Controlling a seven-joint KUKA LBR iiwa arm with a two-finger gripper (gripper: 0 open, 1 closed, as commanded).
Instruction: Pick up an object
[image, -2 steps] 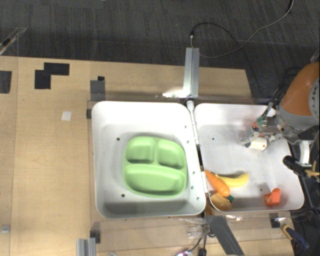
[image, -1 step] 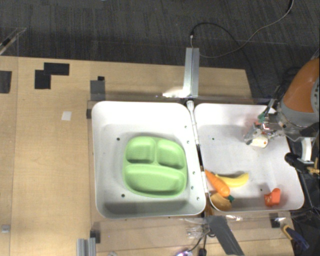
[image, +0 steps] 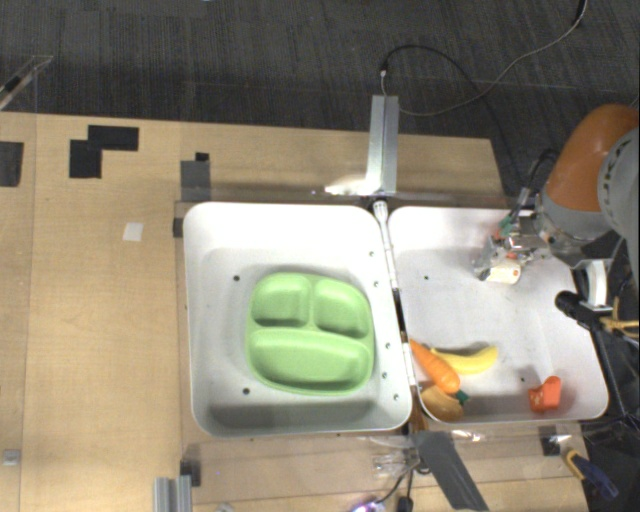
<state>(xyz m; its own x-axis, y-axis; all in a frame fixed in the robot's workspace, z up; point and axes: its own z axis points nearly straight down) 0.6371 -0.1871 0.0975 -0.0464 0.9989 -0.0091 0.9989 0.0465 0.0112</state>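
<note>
- The gripper (image: 505, 262) hangs over the upper part of the right bin (image: 440, 250), at the end of the grey arm (image: 590, 190) with its orange band. It is small and partly blurred here; nothing shows between its tips, and whether it stands wide or narrow I cannot tell.
- Directly under it the white bin floor is bare, so the coming move turns on one relation: every pickable thing in this bin lies toward the near rim, below the gripper in the camera view, well apart from it.
- Nearest of these is the banana (image: 470, 359), below and a little left of the gripper. Its long axis runs roughly left-right, slightly bowed.
- Touching the banana's left end is the carrot (image: 436, 367), lying at a slant, down and to the right, against the divider between the bins.
- Just beyond the carrot, in the bin's near-left corner, sits a brownish item (image: 440, 402), too small to identify.
- The red item (image: 545, 394) lies below and slightly right of the gripper, by the near rim, standing alone, which in my judgement makes it the least crowded target.
- Farthest off, left of the gripper across the divider, the green divided plate (image: 310, 335) lies flat in the left bin (image: 215, 300).
</note>
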